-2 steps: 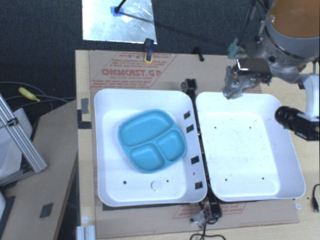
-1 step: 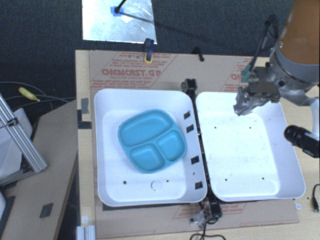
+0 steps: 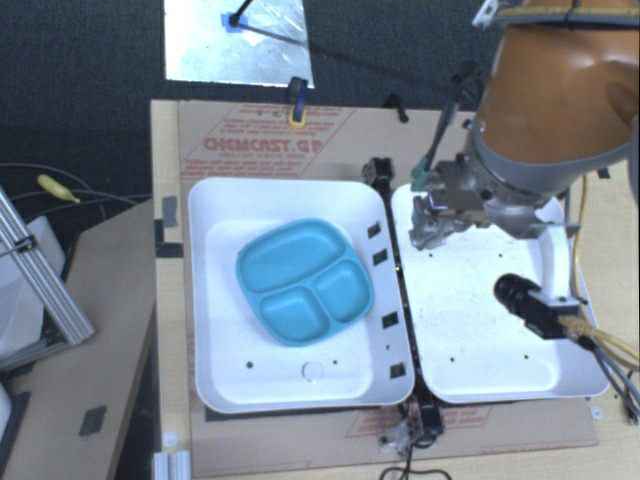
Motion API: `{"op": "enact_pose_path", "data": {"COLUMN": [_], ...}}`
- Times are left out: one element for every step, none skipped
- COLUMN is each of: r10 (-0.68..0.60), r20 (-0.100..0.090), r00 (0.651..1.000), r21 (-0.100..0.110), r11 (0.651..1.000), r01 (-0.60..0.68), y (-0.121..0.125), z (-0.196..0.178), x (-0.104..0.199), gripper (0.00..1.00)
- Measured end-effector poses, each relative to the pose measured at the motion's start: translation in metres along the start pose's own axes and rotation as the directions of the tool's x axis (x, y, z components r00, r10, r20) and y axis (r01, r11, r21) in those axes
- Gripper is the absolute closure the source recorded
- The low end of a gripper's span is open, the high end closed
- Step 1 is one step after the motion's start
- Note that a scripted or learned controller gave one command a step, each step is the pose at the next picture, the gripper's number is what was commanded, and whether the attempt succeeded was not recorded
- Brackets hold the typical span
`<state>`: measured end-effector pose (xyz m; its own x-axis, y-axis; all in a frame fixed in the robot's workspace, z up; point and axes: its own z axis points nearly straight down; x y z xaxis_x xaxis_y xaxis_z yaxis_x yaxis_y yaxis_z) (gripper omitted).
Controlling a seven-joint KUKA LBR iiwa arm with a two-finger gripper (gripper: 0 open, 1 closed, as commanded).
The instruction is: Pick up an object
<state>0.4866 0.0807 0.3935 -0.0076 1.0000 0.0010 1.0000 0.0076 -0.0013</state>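
camera view | arm (image 3: 560, 98) reaches in from the right, orange band bulking over the right bin (image 3: 490, 368) | gripper (image 3: 432, 226) hangs low at that bin's upper-left corner (finger spread cannot be told, nothing seen in it) | blue divided tray (image 3: 303, 280) lies in the left bin (image 3: 215, 368), well apart

The counter (image 3: 170, 148) carries a cardboard sheet (image 3: 265, 143) with red print. On it two white bins sit side by side, touching: the left bin (image 3: 215, 368) and the right bin (image 3: 480, 378). A shiny sheet (image 3: 200, 28) lies at the far side.
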Motion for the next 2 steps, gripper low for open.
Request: {"op": "enact_pose_path", "data": {"r10": [0.001, 0.000], "r20": [-0.002, -0.001], "r00": [1.000, 1.000], "r21": [-0.008, -0.004], "r11": [1.000, 1.000], "r01": [-0.001, 0.000], "y": [0.000, 0.034], "z": [-0.049, -0.038], "x": [0.026, 0.071], "gripper": [1.00, 1.00]}}
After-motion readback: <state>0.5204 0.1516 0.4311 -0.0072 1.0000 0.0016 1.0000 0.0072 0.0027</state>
